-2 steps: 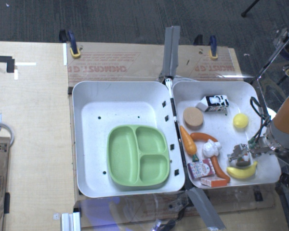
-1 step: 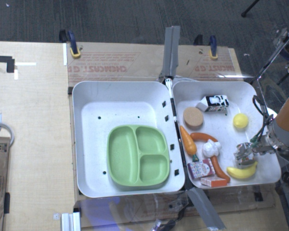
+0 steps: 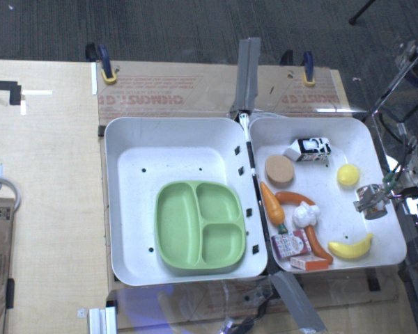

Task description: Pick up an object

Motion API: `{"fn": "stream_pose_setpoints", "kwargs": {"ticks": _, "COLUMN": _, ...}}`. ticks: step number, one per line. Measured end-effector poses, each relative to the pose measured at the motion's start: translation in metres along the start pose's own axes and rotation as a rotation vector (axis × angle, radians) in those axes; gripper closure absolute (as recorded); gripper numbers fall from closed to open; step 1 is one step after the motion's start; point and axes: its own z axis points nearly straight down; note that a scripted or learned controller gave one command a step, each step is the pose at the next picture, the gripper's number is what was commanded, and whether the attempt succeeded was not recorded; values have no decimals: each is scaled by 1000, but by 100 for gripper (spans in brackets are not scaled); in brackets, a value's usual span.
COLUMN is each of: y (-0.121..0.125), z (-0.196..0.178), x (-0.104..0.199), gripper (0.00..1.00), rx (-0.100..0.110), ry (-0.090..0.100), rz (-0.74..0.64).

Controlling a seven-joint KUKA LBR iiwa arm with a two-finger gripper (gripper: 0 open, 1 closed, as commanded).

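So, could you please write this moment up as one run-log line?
pincer: over right bin, near its right wall | nothing seen held | nearest: yellow ball, banana | left bin: green tray

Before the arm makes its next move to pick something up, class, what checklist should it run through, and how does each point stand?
1. Targets present: ok; the right white bin holds the yellow ball, curved yellow banana and orange carrot.
2. Gripper over that bin: ok, near its right wall.
3. Finger opening: cannot tell.
4. Nearest target free-standing: ok; the ball touches nothing.
5. Green divided plate out of the way: ok, it lies in the left bin.
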Motion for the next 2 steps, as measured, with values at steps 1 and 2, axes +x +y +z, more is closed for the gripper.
{"fn": "stream_pose_setpoints", "kwargs": {"ticks": 1, "y": 1, "z": -8, "x": 0, "gripper": 100, "rx": 2, "ry": 0, "rz": -1}}
{"fn": "stream_pose_setpoints", "kwargs": {"ticks": 2, "y": 20, "z": 37, "x": 33, "gripper": 100, "rx": 3, "ry": 2, "rz": -197}}
